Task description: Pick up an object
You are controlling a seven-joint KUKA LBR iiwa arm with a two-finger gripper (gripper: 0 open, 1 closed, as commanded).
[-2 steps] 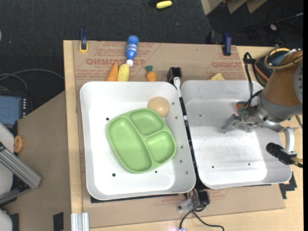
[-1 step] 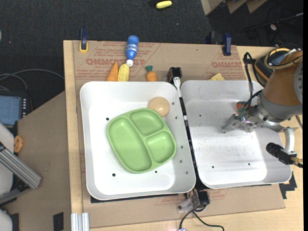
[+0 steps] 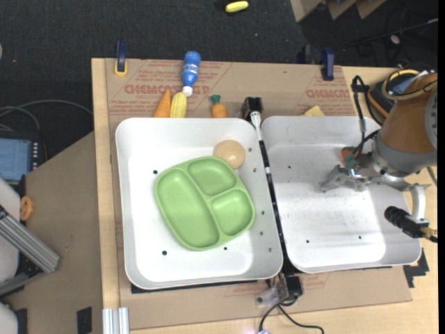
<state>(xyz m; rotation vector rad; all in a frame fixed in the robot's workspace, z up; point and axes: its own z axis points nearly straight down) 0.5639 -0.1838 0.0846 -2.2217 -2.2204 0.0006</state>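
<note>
Left bin (image 3: 139,207): one green divided plate (image 3: 204,202), with a tan ball (image 3: 230,153) touching its far edge. Right bin (image 3: 306,242): my claw (image 3: 334,181) low over the floor, fingers spread apart, nothing between them.

The green divided plate (image 3: 204,202) looks like smooth plastic with a soft sheen, and both white bins (image 3: 139,242) have a glossy, moulded plastic finish. The bench top (image 3: 285,82) is matt brown cardboard with red print. The gripper (image 3: 338,177) appears to be dull grey metal.
</note>
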